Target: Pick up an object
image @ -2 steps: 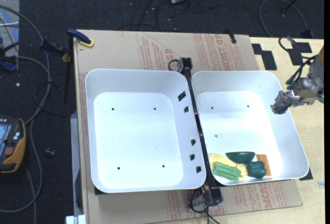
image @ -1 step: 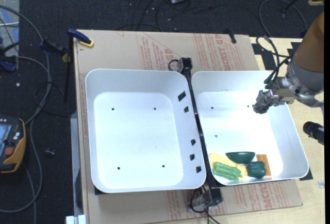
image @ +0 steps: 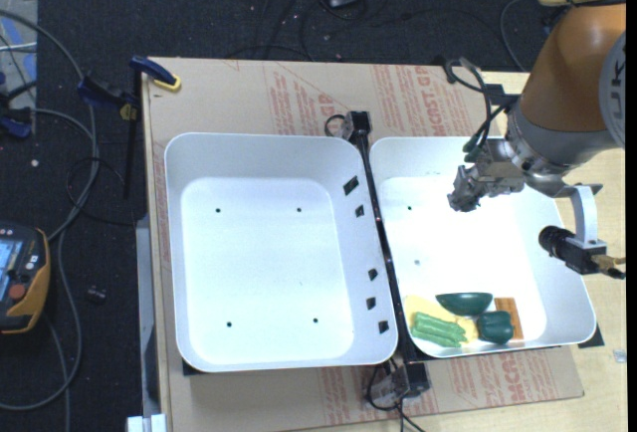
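Though blurred, claw (image: 466,193) (perhaps bare)

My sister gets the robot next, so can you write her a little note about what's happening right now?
Hand: up over the back part of the right bin, nothing seen in it.
Things: all bunched at the right bin's near edge: a light green ridged piece, a dark green bowl shape, a teal block, a yellow flat piece, an orange bit.
Done: nothing picked up yet.
Left: reach toward that pile, grab one, lift it.
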`<state>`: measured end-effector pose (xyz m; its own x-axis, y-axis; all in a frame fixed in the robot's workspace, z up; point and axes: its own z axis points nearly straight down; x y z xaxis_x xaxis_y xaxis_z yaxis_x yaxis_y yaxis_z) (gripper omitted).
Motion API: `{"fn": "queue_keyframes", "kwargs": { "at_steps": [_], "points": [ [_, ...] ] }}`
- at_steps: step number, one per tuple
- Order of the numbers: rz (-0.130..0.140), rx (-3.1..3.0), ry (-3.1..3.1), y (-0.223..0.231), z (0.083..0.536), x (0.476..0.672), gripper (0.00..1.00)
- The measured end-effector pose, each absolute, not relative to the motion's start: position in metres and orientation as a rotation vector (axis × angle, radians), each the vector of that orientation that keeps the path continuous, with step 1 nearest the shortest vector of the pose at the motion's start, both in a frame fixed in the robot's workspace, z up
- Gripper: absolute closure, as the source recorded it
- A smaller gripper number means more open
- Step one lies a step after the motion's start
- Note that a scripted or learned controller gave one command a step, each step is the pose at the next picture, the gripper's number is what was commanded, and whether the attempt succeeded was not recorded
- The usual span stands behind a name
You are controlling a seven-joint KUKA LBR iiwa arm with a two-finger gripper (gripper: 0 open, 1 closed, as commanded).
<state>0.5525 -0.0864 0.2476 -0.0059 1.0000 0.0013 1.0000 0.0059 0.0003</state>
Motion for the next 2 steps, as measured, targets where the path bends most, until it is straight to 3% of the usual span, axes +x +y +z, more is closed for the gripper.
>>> {"fn": "queue_keyframes", "kwargs": {
  "at_steps": [1, 2],
  "points": [
    [-0.001, -2.216, -2.226, -0.042, 0.246, 0.572, 1.0],
    [-0.001, -2.216, -2.226, 0.006, 0.251, 0.579, 1.0]
  ]
}}
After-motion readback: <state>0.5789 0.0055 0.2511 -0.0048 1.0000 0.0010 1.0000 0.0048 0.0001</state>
